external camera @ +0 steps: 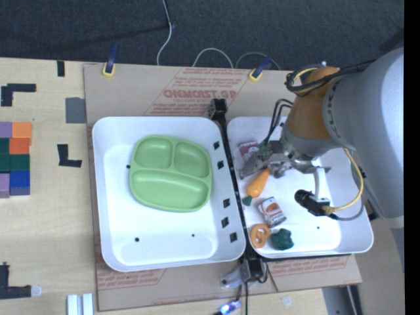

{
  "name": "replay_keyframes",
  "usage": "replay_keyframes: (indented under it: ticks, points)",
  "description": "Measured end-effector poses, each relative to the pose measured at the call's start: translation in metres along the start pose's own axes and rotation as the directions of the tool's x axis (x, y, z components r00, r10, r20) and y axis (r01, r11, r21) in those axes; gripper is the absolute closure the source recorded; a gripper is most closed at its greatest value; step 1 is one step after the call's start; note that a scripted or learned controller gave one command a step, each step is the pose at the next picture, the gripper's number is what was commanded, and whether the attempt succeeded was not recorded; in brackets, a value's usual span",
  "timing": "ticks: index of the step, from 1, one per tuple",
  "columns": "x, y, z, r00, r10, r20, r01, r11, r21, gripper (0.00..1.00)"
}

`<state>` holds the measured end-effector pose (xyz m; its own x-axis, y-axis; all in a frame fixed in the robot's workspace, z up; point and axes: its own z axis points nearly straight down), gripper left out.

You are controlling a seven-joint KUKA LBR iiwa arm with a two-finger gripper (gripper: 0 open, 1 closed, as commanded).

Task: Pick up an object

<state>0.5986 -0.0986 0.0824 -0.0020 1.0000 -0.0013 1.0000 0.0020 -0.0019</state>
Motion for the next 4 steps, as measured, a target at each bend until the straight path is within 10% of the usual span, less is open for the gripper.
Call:
replay_keyframes:
  ticks: [1,4]
  points:
    - [0.0,0.001,-0.013,1.0,-0.001,0.001,0.001,1.0,-0.002,1.0]
    - [0.01,0.015,-0.14,1.0,0.0,-0.001,0.0,1.0,-0.003,1.0]
